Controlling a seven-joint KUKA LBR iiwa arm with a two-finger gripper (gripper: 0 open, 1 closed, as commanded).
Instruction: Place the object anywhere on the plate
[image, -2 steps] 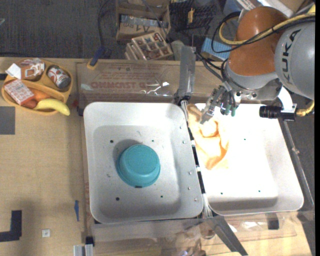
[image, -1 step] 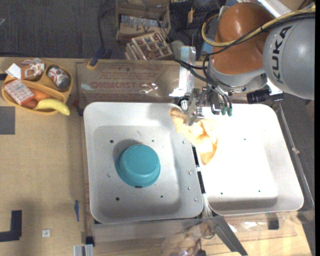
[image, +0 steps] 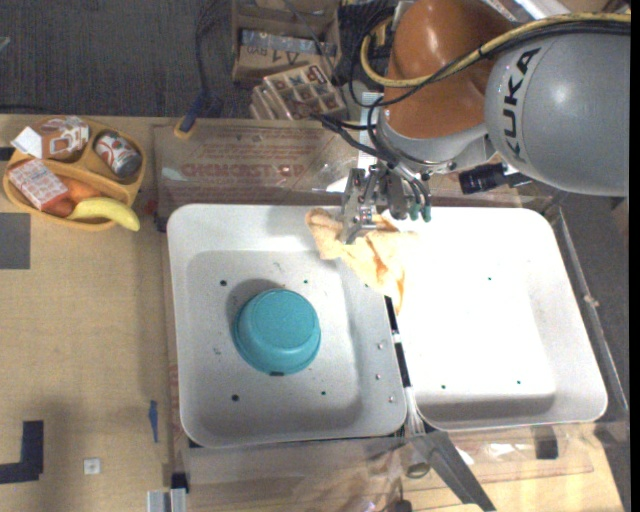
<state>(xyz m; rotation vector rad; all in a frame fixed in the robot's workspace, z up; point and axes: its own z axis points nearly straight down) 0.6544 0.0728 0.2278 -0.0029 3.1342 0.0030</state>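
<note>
While the cloth hangs from the claw, the placing is not yet done.
Of the 2 bins, the left bin (image: 200, 250) holds the teal plate (image: 278, 330); the arm (image: 500, 90) sets its claw (image: 365, 215) near the bins' shared edge, pinching the yellow cloth (image: 365, 255), which droops just below, apart from the plate.

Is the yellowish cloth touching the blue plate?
Apart. The camera view shows bare white bin floor between the cloth hanging at the gripper and the plate.
</note>
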